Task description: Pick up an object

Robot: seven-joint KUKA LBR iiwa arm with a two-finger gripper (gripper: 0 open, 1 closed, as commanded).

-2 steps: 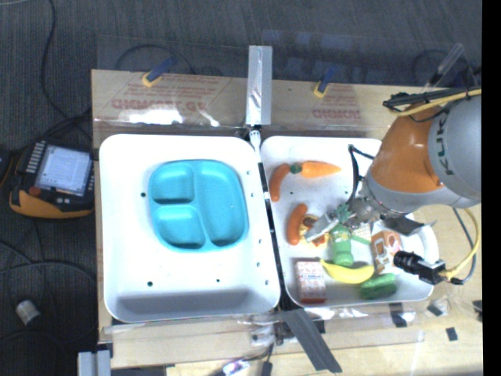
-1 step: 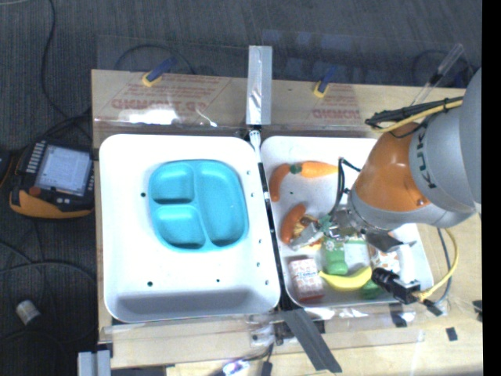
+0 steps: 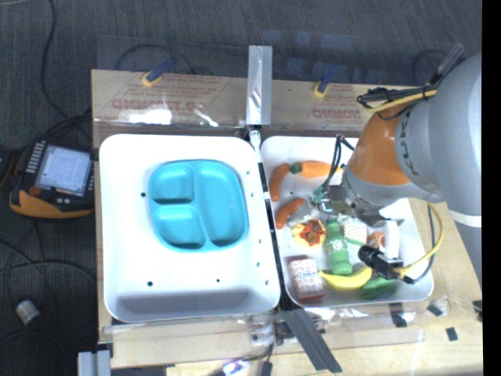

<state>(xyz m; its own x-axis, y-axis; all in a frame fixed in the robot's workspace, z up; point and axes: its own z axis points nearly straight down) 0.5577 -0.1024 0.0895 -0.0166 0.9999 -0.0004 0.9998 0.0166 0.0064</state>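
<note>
Grey arm (image 3: 438,131) looms over a bin (image 3: 419,292) of toy food.
Gripper (image 3: 333,202) hangs just above the green bottle (image 3: 338,251); jaw opening cannot be told. Beside the banana (image 3: 347,279), the bottle looks light, rigid, slippery; grasp mid-body.

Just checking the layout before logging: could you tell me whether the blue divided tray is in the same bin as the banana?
No, the blue divided tray lies in the left bin, while the banana lies in the right bin.
</note>
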